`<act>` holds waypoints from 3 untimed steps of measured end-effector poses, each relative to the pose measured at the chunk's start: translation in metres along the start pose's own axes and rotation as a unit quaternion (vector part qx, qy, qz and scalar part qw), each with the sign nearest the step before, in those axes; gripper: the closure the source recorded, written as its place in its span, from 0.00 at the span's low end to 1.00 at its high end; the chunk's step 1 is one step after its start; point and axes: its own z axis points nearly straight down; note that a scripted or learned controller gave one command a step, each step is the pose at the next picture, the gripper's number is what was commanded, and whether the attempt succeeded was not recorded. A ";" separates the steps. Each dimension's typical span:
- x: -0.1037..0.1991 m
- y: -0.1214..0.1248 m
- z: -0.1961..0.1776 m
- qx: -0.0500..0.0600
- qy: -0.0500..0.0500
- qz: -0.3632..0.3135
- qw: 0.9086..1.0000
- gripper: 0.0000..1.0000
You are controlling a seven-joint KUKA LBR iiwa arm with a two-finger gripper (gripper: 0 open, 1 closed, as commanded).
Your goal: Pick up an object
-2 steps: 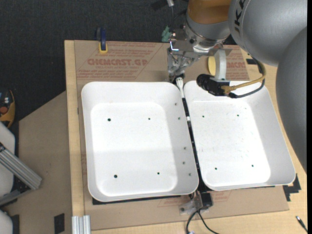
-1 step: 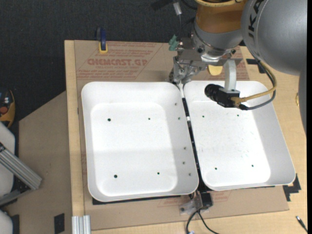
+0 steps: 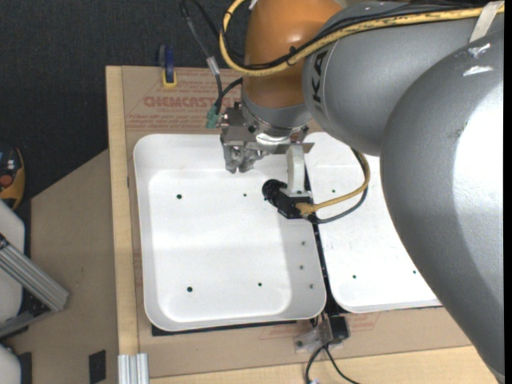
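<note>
Faintly, red CHEMCAST lettering (image 3: 178, 101) on board (image 3: 120, 174), claw (image 3: 240, 162) below

my grey arm (image 3: 416, 94) with its orange band (image 3: 280, 30) and a yellow cable (image 3: 344, 202), over two white bins: the left bin (image 3: 160, 238) speckled with small dark dots, the right bin (image 3: 376, 278) likewise, on a tan board (image 3: 128, 134) with red lettering (image 3: 180, 101) and a blue clamp (image 3: 168, 58).

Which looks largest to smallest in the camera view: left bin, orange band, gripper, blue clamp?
1. Left bin
2. Orange band, though it sits nearer the camera, which inflates it
3. Gripper
4. Blue clamp
</note>
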 end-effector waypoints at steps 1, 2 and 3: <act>-0.028 0.006 -0.077 -0.010 0.000 0.005 1.000 1.00; -0.039 -0.013 -0.083 -0.005 0.000 0.004 1.000 1.00; -0.052 -0.029 -0.104 -0.007 0.000 0.004 1.000 1.00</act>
